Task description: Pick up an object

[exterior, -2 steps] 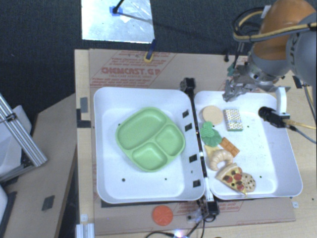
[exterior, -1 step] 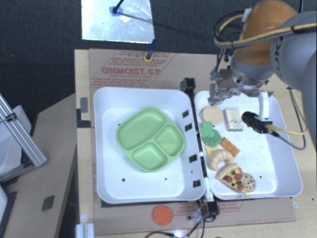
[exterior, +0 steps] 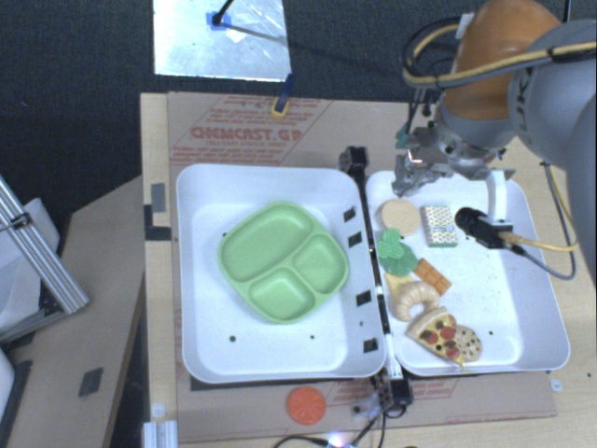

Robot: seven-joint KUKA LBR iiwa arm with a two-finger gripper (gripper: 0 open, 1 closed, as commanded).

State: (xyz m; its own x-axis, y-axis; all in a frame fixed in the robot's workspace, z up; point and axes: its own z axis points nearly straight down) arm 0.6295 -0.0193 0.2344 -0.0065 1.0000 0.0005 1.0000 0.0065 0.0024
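Observation:
The right bin [exterior: 522, 297] holds several toy foods along its left side: a round tan biscuit [exterior: 400, 216], a speckled pale block [exterior: 439, 225], a green broccoli piece [exterior: 395, 253], an orange stick [exterior: 432, 275], a beige croissant shape [exterior: 413, 297] and a pizza slice [exterior: 445, 336]. My gripper [exterior: 409, 180] hangs over the bin's far left corner, just behind the tan biscuit. Nothing shows in its grasp.
A green divided plate [exterior: 283, 261] lies in the left bin [exterior: 201, 189]. Black clips line the divider [exterior: 367, 250] between the bins. An orange disc [exterior: 306, 404] sits on the cardboard in front. A black cylinder [exterior: 476, 224] with a yellow cable juts over the right bin.

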